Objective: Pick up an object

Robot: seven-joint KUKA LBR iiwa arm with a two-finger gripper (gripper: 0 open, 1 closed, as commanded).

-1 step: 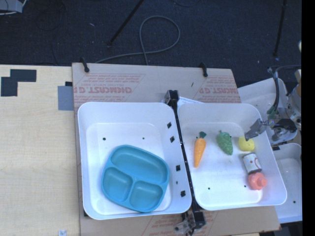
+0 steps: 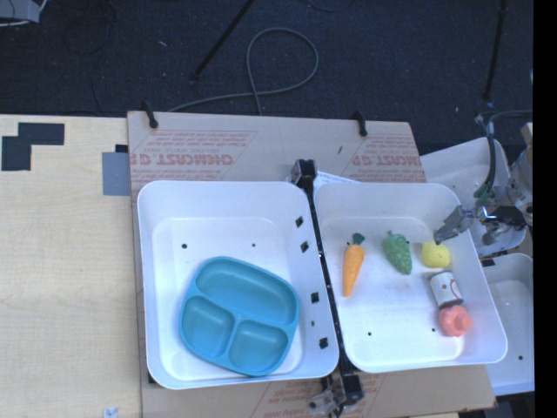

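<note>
We see the right bin (image 2: 409, 342) holding a carrot (image 2: 352, 266); beside it lie a green vegetable (image 2: 398, 252), a lemon (image 2: 435, 253), a small can (image 2: 445, 287) and a pink fruit (image 2: 454, 320). The left bin (image 2: 165, 233) holds a blue divided plate (image 2: 238, 314). The gripper (image 2: 454, 224) hangs just past the lemon, grasping nothing we can see; its state we cannot tell.

Pretty clearly a robotics lab setup and not anybody's kitchen: two shallow white bins (image 2: 228, 200) are sitting side by side on a cardboard sheet (image 2: 270, 149) that's lying on a pale wooden table (image 2: 61, 259), with loose cables (image 2: 280, 59) trailing over dark carpet (image 2: 392, 42) behind it. The stuff lying in the bins is all toy test props, like a plastic carrot (image 2: 352, 266), a green toy vegetable (image 2: 398, 253) and a blue divided plate (image 2: 238, 314). Black tape patches (image 2: 30, 142) are sticking to the table too, which is giving it that rigged-up experiment look.
</note>
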